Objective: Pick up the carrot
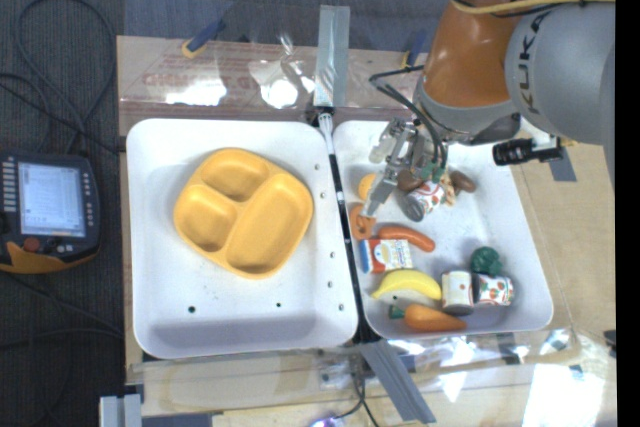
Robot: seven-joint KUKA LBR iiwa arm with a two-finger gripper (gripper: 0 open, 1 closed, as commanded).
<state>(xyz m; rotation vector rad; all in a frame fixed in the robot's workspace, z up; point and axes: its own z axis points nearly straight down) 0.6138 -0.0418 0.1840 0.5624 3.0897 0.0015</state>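
Pincer (392, 173) status: positioned over the upper part of the right bin (530, 245), at about 11 o'clock within it, hanging below the orange-banded arm (480, 55). Whether it is open or closed cannot be told at this resolution, and no object is visibly held.

Task object: the carrot (432, 318) lies flat near the bin's front rim, at about 6 o'clock, its long axis running roughly 9-to-3. It is well apart from the pincer.

Adjacent items — a banana (408, 285) sits just above the carrot at 11 o'clock from it, and a small printed can (478, 290) lies at its 1 o'clock. An orange-red pepper-like piece (405, 237) rests nearer the bin's centre; do not confuse it with the target.

Recommended procedure, as a judgement:
- Travel toward 6 o'clock, clearing the banana.
- Align the closing direction across the carrot's short axis.
- Grasp at the thick middle, not the tapered tip.

Material notes: the carrot looks like smooth moulded plastic, rounded and tapering — likely slippery under a narrow grip. The bin is glossy white with a shallow wall. The left bin (170, 315) carries a yellow sectioned plate (243, 210).
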